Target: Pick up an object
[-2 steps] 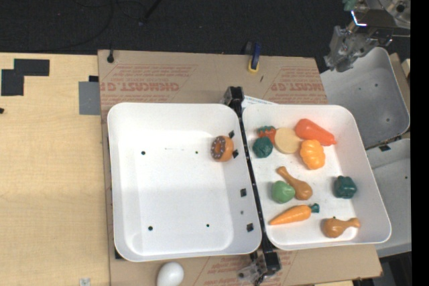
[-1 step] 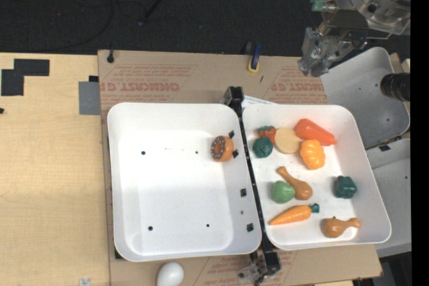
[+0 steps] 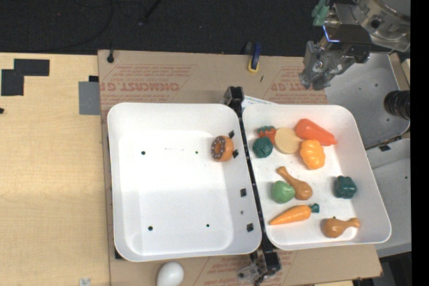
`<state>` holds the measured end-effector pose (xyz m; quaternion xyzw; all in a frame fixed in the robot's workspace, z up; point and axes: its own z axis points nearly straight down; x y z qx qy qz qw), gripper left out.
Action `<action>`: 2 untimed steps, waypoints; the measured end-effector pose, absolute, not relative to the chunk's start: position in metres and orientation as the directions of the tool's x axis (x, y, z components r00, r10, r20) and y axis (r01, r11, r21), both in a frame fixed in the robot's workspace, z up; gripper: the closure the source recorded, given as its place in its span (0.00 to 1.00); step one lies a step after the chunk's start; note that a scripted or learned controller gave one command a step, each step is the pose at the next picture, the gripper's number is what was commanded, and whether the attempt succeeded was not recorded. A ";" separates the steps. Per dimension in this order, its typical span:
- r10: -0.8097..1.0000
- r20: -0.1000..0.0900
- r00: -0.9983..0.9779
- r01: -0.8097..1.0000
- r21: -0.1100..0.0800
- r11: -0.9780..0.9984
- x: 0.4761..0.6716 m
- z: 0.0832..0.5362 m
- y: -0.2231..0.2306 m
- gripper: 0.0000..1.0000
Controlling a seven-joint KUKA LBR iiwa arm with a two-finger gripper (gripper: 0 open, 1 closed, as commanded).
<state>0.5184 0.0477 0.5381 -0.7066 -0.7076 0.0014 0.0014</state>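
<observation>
The tool (image 3: 320,72) hangs above the cardboard sheet (image 3: 201,80) on the desk (image 3: 47,164), past the far edge of the right bin (image 3: 371,201); whether its fingers are apart or together cannot be told, and nothing shows between them. All the objects lie nearer the camera than the tool. Almost straight below it in the right bin rest an orange-red pepper (image 3: 314,131), a tan disc (image 3: 287,140) and a yellow-orange pumpkin-like piece (image 3: 312,154), with a dark green piece (image 3: 262,147) a little to their left. Farther off sit a drumstick (image 3: 295,183) touching a green pepper (image 3: 282,192), a carrot (image 3: 292,214), a dark green item (image 3: 344,187) and a 2nd drumstick (image 3: 340,227). In the left bin (image 3: 127,211), well to the tool's left, a doughnut-like piece (image 3: 221,149) sits against the dividing wall. A white egg (image 3: 170,273) lies outside the bins, farthest from the tool
</observation>
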 end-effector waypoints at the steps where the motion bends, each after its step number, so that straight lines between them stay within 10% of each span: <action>1: 1.000 0.000 -0.001 1.000 -0.005 0.001 0.478 0.538 0.051 1.00; 2: 1.000 -0.001 -0.001 1.000 -0.005 0.001 0.476 0.538 0.063 1.00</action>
